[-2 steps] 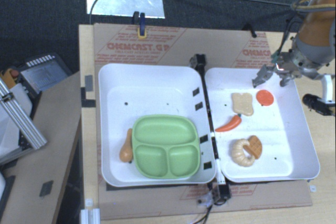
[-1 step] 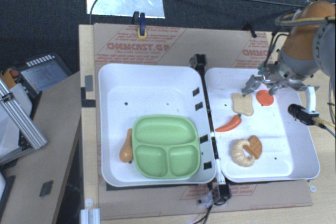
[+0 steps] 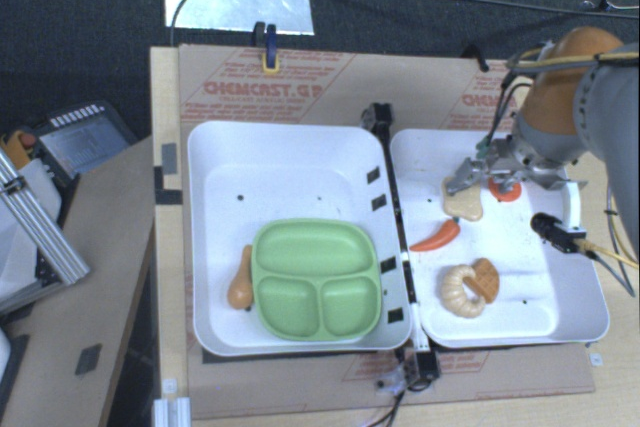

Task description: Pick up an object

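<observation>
Nearest us, a green tray (image 3: 316,277) sits in the left bin (image 3: 215,175), a pear-shaped toy (image 3: 241,281) beside it. In the right bin (image 3: 560,310) we see a croissant (image 3: 468,287), a chili (image 3: 436,236) and a beige piece (image 3: 464,205). We see the claw (image 3: 470,179) just above that piece, w/ nothing gripped; open or closed, we can't tell. We'd centre over it, then descend straight.

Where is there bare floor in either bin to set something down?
Left bin: bare back half, behind the green divided plate and tan gourd-shaped toy. Right bin: bare front-right corner, right of the croissant. Crowded around the gripper, cream piece and orange pepper.
</observation>
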Action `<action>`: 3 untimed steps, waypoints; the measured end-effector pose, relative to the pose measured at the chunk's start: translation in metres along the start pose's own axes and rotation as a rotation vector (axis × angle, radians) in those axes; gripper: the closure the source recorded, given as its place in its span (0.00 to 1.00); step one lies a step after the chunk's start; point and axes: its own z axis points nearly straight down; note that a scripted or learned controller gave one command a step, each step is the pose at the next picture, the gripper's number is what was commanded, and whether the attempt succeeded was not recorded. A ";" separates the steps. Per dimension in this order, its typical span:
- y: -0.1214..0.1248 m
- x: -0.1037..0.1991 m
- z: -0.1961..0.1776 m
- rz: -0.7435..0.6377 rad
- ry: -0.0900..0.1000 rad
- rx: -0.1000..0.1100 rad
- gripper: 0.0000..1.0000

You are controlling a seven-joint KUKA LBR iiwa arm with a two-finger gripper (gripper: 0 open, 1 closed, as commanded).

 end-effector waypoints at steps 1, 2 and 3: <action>0.003 0.000 -0.016 -0.002 -0.001 -0.008 1.00; 0.006 0.004 -0.080 0.000 -0.001 -0.005 1.00; -0.001 0.008 -0.130 -0.001 0.000 -0.003 1.00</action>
